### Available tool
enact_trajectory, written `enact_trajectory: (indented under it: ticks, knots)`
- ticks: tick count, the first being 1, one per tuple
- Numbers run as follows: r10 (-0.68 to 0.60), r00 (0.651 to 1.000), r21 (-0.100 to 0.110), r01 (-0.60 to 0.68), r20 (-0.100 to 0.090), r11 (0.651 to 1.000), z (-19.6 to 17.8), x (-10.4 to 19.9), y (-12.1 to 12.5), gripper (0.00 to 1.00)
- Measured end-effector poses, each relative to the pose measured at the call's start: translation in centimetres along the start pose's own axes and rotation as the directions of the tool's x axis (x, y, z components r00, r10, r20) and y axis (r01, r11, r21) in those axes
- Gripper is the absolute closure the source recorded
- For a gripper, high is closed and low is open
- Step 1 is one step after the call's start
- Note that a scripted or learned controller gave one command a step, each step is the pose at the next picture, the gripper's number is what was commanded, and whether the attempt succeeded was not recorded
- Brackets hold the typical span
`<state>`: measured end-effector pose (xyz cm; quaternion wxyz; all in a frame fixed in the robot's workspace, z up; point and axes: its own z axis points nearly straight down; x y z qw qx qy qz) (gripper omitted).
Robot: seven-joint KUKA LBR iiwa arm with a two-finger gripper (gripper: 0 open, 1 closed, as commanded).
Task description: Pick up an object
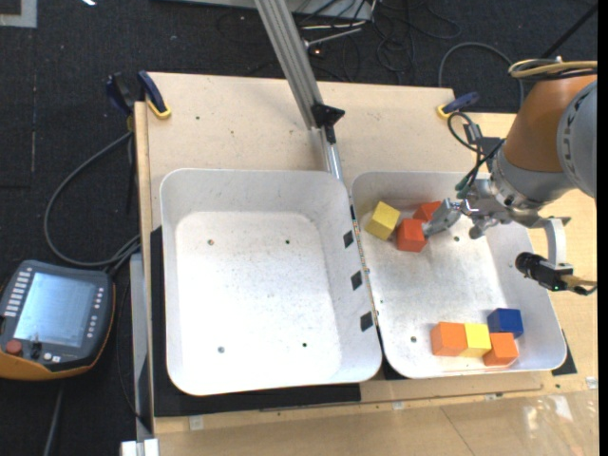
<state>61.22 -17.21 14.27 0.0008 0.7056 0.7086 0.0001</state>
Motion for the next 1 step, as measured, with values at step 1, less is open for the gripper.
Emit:
enact_trajectory:
  ticks: [1]
  knots:
    - [-0.002, 1.0, -0.01, 0.002, 0.005, 1.0, 2.95, 4.21, 5.16, 0.0]
